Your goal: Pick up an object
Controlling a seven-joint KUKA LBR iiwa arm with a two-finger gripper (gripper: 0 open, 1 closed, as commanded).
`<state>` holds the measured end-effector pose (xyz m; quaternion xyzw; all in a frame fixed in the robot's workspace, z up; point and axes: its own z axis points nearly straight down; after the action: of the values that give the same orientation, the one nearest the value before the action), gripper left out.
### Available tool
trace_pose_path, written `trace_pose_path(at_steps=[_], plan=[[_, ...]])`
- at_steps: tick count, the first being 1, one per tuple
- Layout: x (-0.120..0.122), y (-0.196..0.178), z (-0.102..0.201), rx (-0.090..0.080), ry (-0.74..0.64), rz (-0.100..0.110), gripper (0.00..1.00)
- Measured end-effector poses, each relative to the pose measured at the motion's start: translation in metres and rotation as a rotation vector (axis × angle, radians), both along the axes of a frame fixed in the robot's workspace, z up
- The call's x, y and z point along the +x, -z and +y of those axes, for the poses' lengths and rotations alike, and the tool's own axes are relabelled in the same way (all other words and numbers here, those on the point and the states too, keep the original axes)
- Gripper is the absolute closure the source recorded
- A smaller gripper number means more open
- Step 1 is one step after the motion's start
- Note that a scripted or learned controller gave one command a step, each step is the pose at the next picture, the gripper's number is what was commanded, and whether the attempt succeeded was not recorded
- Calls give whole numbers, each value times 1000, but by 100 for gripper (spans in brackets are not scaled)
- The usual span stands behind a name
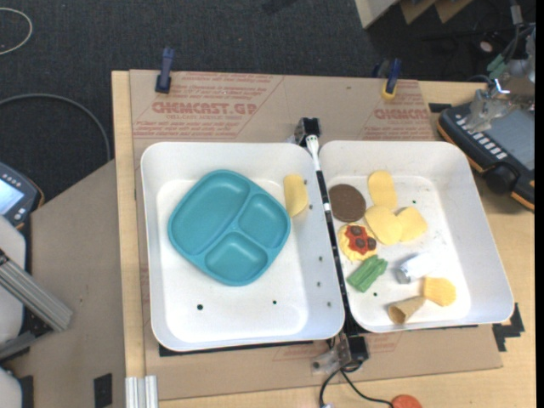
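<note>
The right bin (476, 228) holds several toy foods: a brown round patty (347, 201), a pizza slice with red dots (358, 240), a green piece (366, 273), several pale yellow pieces (394, 223), a small silver-blue item (406, 267), an orange-yellow chunk (439, 291) and a tan cone (405, 309). In the left bin (166, 296) a teal divided plate (229, 226) lies flat, and a yellow piece (295, 195) rests beside its right edge.
Both bins sit on a cardboard sheet (212, 104) held by blue clamps (164, 69) at the back. A black device (480, 143) sits at the far right, and cables run at the front edge.
</note>
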<state>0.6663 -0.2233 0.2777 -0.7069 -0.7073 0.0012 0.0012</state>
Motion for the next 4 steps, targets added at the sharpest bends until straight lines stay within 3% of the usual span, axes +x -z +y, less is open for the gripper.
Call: trace_pose_path(at_steps=[1, 2, 3, 4], plan=[[0, 34, 0, 0, 0, 0, 100], [1, 61, 106, 5, -9, 0, 100], [1, 30, 45, -4, 4, -9, 100], [0, 40, -4, -4, 4, -7, 100]])
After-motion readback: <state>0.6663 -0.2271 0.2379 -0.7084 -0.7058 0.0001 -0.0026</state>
